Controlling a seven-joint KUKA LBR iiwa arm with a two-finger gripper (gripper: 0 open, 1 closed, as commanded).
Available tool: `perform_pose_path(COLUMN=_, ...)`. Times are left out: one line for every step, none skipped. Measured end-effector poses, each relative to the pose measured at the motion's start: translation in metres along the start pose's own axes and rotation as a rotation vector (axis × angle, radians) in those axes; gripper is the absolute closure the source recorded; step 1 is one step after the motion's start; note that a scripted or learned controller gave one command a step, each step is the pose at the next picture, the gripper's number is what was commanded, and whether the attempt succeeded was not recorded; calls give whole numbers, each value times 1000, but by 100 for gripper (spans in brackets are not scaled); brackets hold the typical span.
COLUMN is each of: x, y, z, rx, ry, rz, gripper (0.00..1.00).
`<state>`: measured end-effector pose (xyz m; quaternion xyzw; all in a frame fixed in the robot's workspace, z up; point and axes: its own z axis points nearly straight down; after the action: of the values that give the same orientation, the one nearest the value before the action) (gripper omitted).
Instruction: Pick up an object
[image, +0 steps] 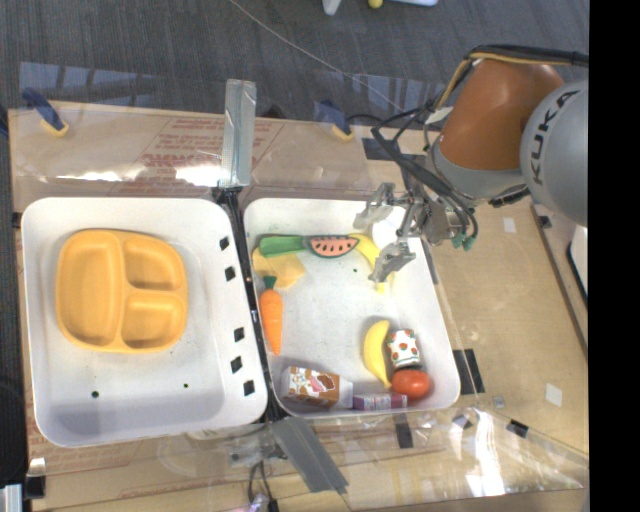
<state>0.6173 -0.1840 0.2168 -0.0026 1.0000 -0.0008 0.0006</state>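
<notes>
Yellow plastic is what lies directly under the gripper (392, 232): a small yellow toy piece (368, 249) is seen at the upper right of the right-hand bin (440, 330), just beside the watermelon slice (331, 245) and partly covered by the metal fingers (393, 259). The fingers are spread apart and nothing is held between them. From the gripper, the piece lies just below and slightly toward the left of the view, so only a short descent is judged to be needed. Its long axis cannot be told with certainty, since part of it is hidden; it appears to run slantwise from the watermelon slice toward the bin's right wall. The piece is smooth, glossy and rounded, and is judged likely to slip unless the fingers close across its narrow side. A green-handled toy knife (281, 242) lies to the left of the slice. A banana (376, 351) lies well apart, lower in the same bin, and is a farther candidate.
</notes>
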Motion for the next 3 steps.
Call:
perform_pose_path(x=34, y=-25, z=124, rx=0, ry=-2, rz=13, gripper=0)
perform_pose_path(x=-28, y=-27, z=123, rx=-1, ry=5, rz=-218, gripper=0)
perform_pose_path(x=-32, y=-5, z=122, rx=6, ry=31, rz=21, gripper=0)
